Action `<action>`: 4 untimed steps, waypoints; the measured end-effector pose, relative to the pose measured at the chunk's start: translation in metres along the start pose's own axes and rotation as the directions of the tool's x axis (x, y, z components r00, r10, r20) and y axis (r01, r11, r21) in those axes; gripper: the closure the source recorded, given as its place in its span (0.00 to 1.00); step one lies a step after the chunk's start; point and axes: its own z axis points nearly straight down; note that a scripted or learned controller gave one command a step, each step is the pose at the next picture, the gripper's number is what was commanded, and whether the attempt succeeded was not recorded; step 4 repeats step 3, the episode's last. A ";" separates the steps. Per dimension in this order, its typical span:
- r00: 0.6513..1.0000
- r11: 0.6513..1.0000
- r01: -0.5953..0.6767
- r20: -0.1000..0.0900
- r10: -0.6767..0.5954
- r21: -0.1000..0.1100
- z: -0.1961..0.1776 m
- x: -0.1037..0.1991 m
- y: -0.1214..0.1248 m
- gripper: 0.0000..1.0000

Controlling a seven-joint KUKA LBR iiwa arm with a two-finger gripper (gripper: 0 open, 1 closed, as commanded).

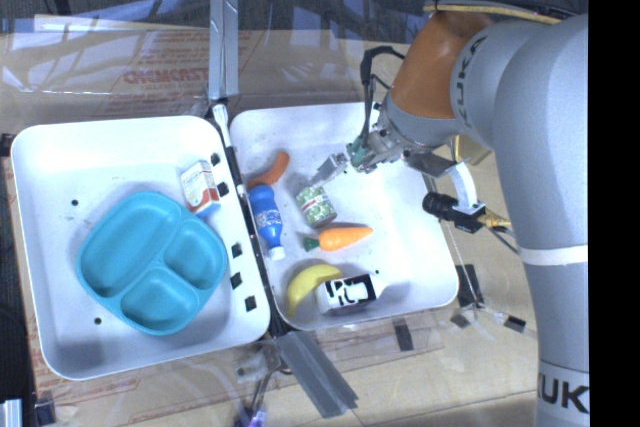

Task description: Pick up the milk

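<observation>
A small black-and-white carton [350, 291], which I take for the milk, lies on its side at the front of the right bin [425, 245], touching a banana [308, 281]. My gripper [330, 171] hangs over the middle of the right bin, just above and behind a green-labelled jar [317, 205], well apart from the carton. Nothing shows in its grasp. Another small white carton with a red label [198, 185] stands in the left bin [60, 165] by the divider.
In the right bin also lie a sausage [267, 166], a blue bottle [265, 218] and a carrot [341, 237]. A blue divided plate [150, 260] takes up the middle of the left bin. The arm's grey body covers the right side.
</observation>
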 end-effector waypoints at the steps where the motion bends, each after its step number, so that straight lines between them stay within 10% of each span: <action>1: 0.965 0.965 0.263 0.013 -0.263 -0.003 0.043 0.049 -0.007 0.00; 2: 0.974 0.974 0.226 0.000 -0.226 0.001 0.002 0.015 -0.031 0.00; 4: 0.984 0.984 0.179 0.005 -0.179 0.000 0.046 0.045 0.000 0.00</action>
